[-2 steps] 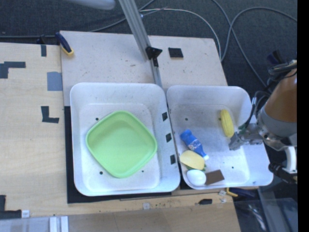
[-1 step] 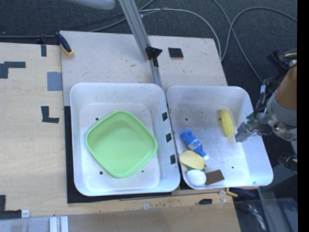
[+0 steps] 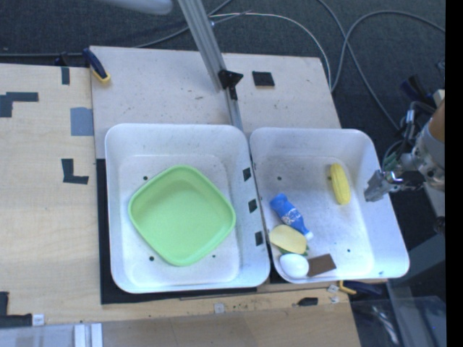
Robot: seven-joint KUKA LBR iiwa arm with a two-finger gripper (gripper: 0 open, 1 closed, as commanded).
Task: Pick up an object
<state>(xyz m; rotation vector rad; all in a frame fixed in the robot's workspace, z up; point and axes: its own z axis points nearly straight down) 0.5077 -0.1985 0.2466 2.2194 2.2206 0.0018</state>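
Crowding the near corner of the right shallow white plastic bin (image 3: pixel 362 144), a white egg-shaped object (image 3: pixel 293 265) is leaving little room, so the gripper (image 3: pixel 377 185), hovering at the rim, state untellable, is better targeting the isolated yellow corn-like piece (image 3: pixel 339 183)

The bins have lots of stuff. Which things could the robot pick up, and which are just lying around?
For picking up: yellow corn, blue bottle, yellow piece, white egg, brown block, green plate.

Just lying about: yellow clamp, cables, black tape marks.
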